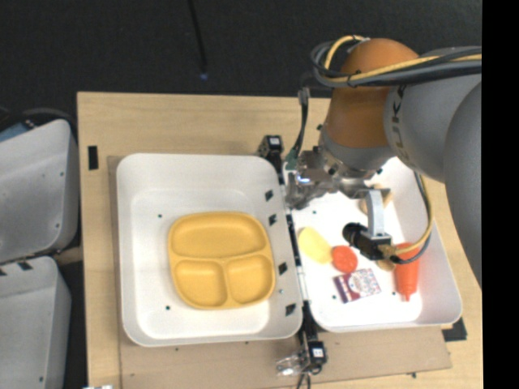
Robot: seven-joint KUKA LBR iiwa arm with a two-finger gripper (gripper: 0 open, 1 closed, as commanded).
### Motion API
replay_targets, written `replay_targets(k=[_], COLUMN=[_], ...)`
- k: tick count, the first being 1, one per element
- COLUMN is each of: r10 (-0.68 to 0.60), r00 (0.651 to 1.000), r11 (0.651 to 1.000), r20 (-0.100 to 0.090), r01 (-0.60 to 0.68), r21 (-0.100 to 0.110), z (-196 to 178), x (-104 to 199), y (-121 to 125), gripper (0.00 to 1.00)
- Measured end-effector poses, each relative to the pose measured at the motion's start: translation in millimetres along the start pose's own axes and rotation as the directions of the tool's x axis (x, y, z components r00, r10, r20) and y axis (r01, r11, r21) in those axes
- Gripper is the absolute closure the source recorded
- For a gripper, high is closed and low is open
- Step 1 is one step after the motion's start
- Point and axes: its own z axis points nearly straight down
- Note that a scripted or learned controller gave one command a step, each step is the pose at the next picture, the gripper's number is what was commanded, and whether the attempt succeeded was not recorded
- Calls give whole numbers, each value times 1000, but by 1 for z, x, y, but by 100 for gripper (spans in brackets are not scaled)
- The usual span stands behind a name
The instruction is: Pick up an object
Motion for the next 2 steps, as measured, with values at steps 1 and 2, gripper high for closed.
replay_targets(k=[1, 2], r10=[-3, -3], r00=[1000, 1000], r11=[1000, 1000], r20=[-3, -2], r01=[3, 3], r21=[-1, -1], z=[-9, -21], x=[46, 80], y=[-31, -67], gripper=[100, 100])
